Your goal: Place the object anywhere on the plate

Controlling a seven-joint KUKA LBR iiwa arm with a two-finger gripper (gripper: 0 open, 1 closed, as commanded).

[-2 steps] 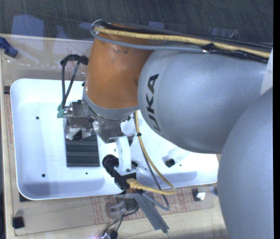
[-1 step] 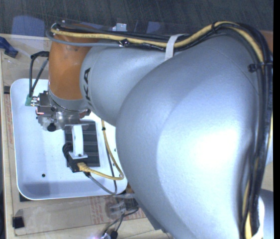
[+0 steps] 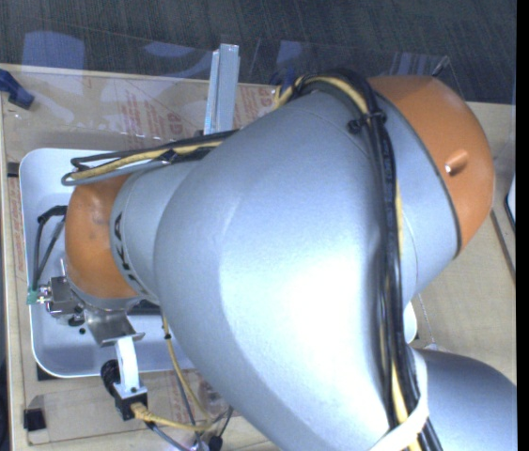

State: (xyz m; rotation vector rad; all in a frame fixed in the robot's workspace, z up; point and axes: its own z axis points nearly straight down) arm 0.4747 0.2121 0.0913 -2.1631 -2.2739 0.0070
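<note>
My grey arm (image 3: pixel 292 280) reaches in from the right and covers most of both bins. Its orange-banded wrist (image 3: pixel 90 242) hangs over the left white bin (image 3: pixel 31 181). Below the band, the gripper (image 3: pixel 60 299) sits low over the bin's near left part, seen from behind and above. The arm hides whatever lies under the gripper and the rest of the bin floor.
Yellow and black cables (image 3: pixel 132 158) run along the arm and over the left bin. A white bracket with a black end (image 3: pixel 128 374) juts over the bin's front rim. An aluminium post (image 3: pixel 222 87) stands at the back. A blue clamp (image 3: pixel 6 87) grips the bench's far left corner.
</note>
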